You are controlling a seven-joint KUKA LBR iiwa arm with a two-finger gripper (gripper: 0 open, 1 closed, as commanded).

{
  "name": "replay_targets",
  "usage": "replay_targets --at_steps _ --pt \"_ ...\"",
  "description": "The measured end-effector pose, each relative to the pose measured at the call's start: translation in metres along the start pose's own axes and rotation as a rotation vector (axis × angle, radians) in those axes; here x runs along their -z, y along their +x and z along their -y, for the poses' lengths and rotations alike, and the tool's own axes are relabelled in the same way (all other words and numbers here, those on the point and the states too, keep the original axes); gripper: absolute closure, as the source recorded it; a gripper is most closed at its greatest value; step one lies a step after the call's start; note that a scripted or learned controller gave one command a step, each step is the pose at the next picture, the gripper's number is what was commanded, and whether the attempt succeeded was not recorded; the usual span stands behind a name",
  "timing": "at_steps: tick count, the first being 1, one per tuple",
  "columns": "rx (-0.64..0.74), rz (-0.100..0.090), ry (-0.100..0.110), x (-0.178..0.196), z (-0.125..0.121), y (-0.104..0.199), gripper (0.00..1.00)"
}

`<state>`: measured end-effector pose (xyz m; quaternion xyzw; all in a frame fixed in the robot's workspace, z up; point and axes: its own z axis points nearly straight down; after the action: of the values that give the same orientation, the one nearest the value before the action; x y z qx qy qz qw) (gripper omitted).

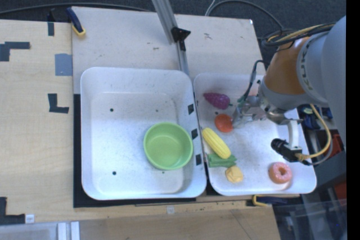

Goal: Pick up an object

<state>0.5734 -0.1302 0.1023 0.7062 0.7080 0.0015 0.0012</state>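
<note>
Objects for picking lie mostly in the right bin (298, 185), while the left bin (90, 121) holds a green bowl (167, 146) resting upright near its lower right corner. Both bins sit side by side on the bench (124, 36), their inner rims touching. Moving rightward into the right bin, a purple eggplant-like piece (217, 100) lies near the upper left, with a small red-orange round piece (224, 123) just below it. Lower down, a yellow corn cob (216, 143) lies at a slant, its green husk end (222, 162) beside a small yellow lump (234, 175). Farther right, near the bin's lower right corner, a pink frosted doughnut (280, 172) lies well apart from the others. The tool (241, 112) hangs low over the right bin, just right of the red-orange piece and near the eggplant; whether it is wide or narrow, I cannot tell, and nothing is seen held in it. The grey arm with its orange band (284, 73) reaches in from the right.
</note>
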Motion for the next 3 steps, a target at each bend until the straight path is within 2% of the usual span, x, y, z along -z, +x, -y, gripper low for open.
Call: replay_targets --at_steps 2,3 --pt "-0.002 0.002 -0.001 0.110 0.003 -0.018 1.00" --pt "-0.001 0.002 -0.003 0.174 0.002 -0.017 1.00"
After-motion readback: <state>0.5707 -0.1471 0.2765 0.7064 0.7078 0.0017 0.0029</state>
